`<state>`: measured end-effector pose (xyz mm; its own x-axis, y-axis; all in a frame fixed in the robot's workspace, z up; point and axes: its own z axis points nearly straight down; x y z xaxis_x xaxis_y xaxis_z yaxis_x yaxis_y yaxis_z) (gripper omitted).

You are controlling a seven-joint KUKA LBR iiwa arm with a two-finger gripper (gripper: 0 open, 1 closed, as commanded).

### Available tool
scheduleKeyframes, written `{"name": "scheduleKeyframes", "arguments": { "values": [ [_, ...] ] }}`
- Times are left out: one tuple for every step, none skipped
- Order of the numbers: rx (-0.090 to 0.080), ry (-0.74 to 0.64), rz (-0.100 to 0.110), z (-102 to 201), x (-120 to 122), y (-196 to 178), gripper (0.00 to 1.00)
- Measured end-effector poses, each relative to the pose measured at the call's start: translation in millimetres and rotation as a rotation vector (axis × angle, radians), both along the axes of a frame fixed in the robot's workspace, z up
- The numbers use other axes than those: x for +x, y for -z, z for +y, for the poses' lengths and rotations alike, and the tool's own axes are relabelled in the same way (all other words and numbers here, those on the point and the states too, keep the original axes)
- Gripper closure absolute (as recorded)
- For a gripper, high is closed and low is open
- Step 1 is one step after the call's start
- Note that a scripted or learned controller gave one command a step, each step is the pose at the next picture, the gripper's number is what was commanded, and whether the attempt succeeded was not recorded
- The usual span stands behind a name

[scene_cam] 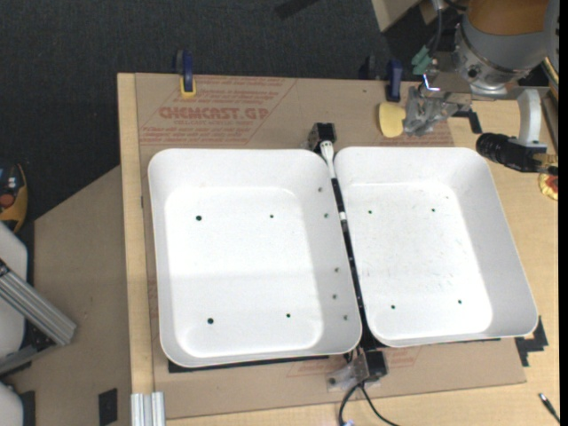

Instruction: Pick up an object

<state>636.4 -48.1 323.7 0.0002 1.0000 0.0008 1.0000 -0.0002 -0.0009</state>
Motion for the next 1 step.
{"name": "scheduleKeyframes", "arguments": {
  "values": [
    [0.002,-0.006,0.007,55.5,17.4,69.0,1.0]
  ]
}}
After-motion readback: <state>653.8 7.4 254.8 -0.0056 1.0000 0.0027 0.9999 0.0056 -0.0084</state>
